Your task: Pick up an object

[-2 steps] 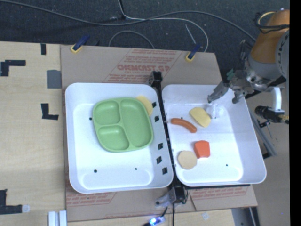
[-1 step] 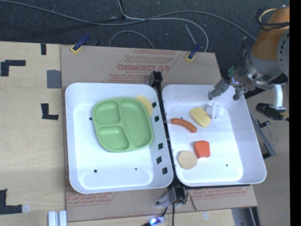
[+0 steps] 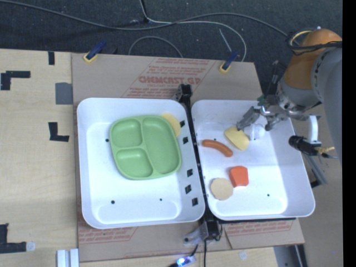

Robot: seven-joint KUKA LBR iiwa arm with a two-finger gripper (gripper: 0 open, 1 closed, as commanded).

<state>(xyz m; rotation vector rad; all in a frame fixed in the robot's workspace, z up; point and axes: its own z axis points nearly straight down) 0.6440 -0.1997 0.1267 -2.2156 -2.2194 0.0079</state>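
The right bin (image 3: 289,199) holds a pale yellow wedge (image 3: 237,138), a brown sausage (image 3: 217,147), an orange block (image 3: 239,176) and a tan round piece (image 3: 222,189). My gripper (image 3: 255,121) hangs at the bin's upper right, fingers spread apart, just right of and above the yellow wedge. Nothing shows between the fingers. The left bin (image 3: 94,166) holds a green divided plate (image 3: 145,147) with a yellow piece (image 3: 173,122) partly tucked behind its upper right corner.
The arm comes in over the right bin's far right side, its orange band (image 3: 311,57) above the wrist. A black divider (image 3: 192,149) runs between the bins. Cardboard (image 3: 167,77) lies under both, with cables (image 3: 183,21) on the dark floor behind.
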